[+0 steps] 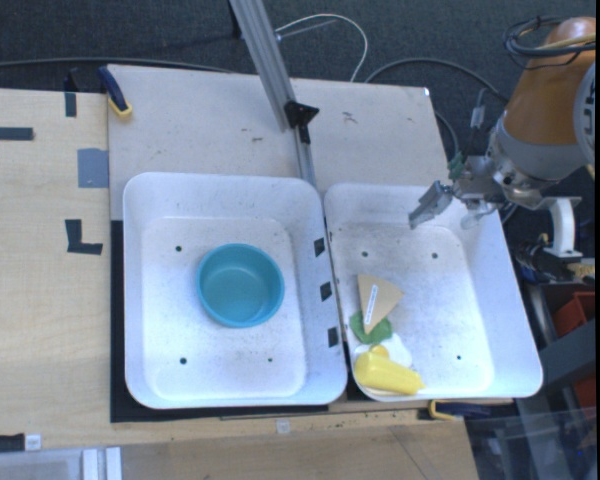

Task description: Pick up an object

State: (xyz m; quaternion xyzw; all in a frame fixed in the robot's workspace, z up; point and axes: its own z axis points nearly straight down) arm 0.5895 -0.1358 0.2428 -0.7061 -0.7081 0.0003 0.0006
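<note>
So, two white bins on the bench [210, 118]. The left bin [150, 268] has one teal bowl [241, 285] sitting about in its middle. The right bin [480, 298] has three small things bunched at its near-left corner: one tan wedge [376, 299] with a small label too tiny to read, one green piece [362, 328] just under it, and one yellow toy [387, 373] nearest the rim. The gripper [429, 206] hangs over the right bin's far edge, well apart from that bunch, nothing between its fingers; can't tell if they're spread or closed.
</note>
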